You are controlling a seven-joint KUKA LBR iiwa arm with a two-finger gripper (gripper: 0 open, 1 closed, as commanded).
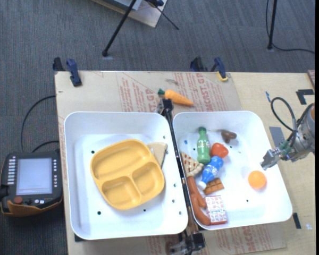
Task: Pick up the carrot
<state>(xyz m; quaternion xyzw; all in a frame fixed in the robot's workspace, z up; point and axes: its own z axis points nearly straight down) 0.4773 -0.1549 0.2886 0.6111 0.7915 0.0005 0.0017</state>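
Bench cardboard holds carrot (178, 96) outside both bins; gripper (269, 159), aperture unclear, hovers over right bin (276, 142). Risk: far reach, wrong grab.

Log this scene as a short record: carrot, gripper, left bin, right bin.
carrot: lying on the bench behind the bins, outside both, near their shared edge
gripper: over the right bin's right side, far from the carrot, holding nothing visible
left bin: yellow divided plate
right bin: green bottle, blue bottle, orange ball, sausages, other small food items
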